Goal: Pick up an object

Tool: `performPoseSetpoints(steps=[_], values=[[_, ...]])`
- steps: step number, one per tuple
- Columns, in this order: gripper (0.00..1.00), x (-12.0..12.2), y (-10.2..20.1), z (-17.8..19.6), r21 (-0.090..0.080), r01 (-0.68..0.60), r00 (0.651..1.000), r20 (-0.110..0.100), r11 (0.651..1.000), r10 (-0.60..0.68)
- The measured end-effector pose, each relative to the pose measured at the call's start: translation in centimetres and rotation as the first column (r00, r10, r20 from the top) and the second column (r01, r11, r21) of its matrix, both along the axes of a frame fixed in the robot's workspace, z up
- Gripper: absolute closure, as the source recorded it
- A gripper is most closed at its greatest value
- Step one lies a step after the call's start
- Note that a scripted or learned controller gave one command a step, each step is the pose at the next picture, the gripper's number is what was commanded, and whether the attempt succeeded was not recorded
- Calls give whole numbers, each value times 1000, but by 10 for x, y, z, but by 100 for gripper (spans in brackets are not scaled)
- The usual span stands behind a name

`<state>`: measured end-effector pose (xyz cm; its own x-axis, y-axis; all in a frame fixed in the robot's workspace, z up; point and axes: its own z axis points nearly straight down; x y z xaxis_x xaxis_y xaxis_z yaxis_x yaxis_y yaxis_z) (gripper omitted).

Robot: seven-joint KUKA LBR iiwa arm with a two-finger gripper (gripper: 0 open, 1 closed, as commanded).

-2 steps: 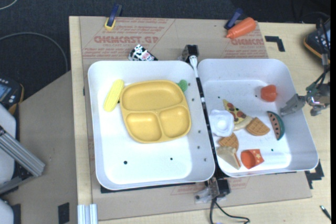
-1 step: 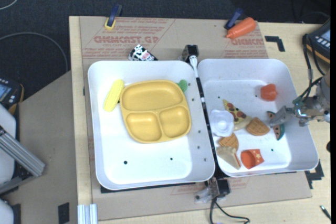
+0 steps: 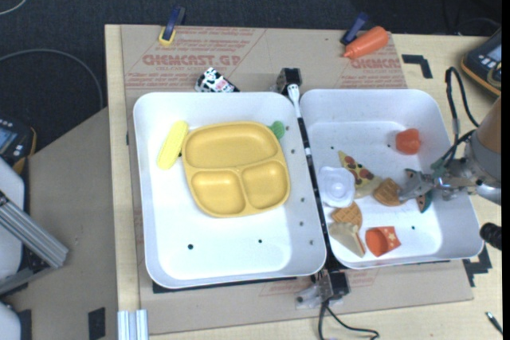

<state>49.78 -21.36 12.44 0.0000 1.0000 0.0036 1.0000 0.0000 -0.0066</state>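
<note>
Gripper (image 3: 420, 189): we find it low in the right bin (image 3: 422, 111), near its right edge; we cannot tell its state.
Nearest item: we note a waffle (image 3: 388, 193) just left of it.
Left bin (image 3: 159, 235): we record a yellow tray (image 3: 236, 167).

On the desk (image 3: 119, 171), the left bin (image 3: 159, 243) holds a yellow divided tray (image 3: 235, 167) beside a yellow corn cob (image 3: 171, 144). In the right bin (image 3: 430, 235) the gripper (image 3: 420, 191) sits low by a small brown piece (image 3: 388, 192), perhaps touching it; an orange object (image 3: 408, 141) lies apart.
</note>
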Motion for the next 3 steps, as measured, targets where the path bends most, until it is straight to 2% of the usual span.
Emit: performPoseSetpoints(steps=[1, 2, 3], values=[[0, 2, 2, -38, 4, 0, 1000, 6, 1000, 0], [100, 4, 1, -24, 0, -1, 1000, 14, 1000, 1], [100, 0, -2, 38, -8, 0, 1000, 13, 1000, 1]])
